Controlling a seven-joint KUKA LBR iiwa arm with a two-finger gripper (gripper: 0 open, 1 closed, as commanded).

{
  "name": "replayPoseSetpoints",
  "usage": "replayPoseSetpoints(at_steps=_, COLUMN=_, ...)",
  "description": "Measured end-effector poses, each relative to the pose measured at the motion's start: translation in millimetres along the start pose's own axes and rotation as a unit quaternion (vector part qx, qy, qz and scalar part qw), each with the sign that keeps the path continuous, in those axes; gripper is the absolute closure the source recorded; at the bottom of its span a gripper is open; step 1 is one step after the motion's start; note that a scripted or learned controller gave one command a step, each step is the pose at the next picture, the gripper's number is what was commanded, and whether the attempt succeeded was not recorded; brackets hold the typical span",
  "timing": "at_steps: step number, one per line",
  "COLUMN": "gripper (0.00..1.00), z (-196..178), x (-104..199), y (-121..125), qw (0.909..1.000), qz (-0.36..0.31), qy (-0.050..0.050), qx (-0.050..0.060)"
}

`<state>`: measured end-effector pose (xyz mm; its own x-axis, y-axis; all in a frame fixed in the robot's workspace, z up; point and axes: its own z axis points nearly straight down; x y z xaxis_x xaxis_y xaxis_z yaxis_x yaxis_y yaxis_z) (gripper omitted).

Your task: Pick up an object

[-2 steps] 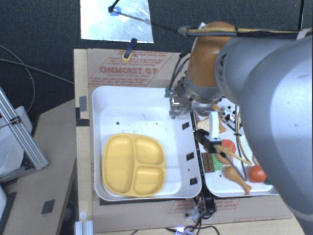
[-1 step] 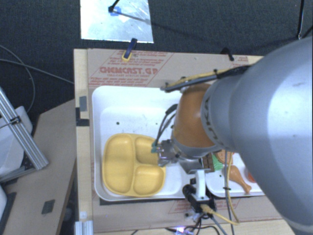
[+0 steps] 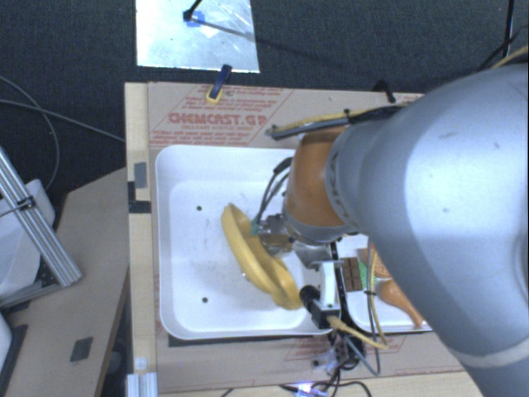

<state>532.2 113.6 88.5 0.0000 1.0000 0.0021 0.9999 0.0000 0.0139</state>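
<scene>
A yellow banana [image 3: 258,261] lies in the left white bin [image 3: 186,213], running from the bin's middle down toward its front right corner. My gripper [image 3: 268,228] sits low in that bin, right at the banana's upper right side, below the orange band [image 3: 310,184] of the wrist. From this angle the wrist and the big grey arm [image 3: 438,222] cover most of the gripper. I cannot tell whether it touches or holds the banana.
The right bin [image 3: 364,325] is mostly hidden under the arm; a brown block [image 3: 354,275] and a tan wooden piece [image 3: 398,301] show in it. Cables [image 3: 351,344] hang by the front edge. A cardboard sheet [image 3: 219,116] lies behind the bins, with a metal frame [image 3: 37,230] at left.
</scene>
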Motion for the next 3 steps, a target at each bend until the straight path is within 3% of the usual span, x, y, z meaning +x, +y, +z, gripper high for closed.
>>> replayPoseSetpoints(at_steps=1, gripper=1.00, z=-11.8, x=1.8, y=-1.2, qw=1.0000, qz=-0.001, qy=0.002, qx=0.000)
replayPoseSetpoints(at_steps=2, gripper=1.00, z=-273.1, x=15.0, y=-40.3, qw=1.0000, qz=-0.004, qy=0.003, qx=-0.003)
replayPoseSetpoints(at_steps=3, gripper=1.00, z=-304.3, x=3.5, y=-3.9, qw=1.0000, qz=-0.002, qy=-0.001, qx=0.003)
